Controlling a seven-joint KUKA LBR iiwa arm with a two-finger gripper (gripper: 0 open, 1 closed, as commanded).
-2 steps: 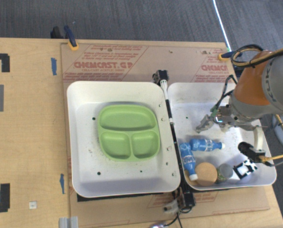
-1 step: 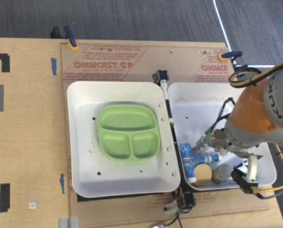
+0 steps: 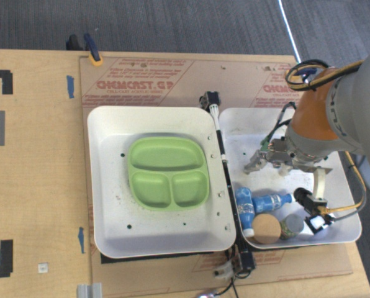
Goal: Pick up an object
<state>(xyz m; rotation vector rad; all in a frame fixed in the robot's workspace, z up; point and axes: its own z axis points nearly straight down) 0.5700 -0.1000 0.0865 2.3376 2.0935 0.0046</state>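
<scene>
Camera view: arm hides right bin's corner; end effector indistinct.

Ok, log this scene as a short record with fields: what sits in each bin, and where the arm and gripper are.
left bin: one green divided plate with three compartments, lying flat near the middle
right bin: blue bottles, tan round object and grey-topped object, clustered at the near edge
arm: reaches in from the right, over the right bin
gripper: over the right bin's middle, on the far side of the cluster
grip state: cannot tell
</scene>
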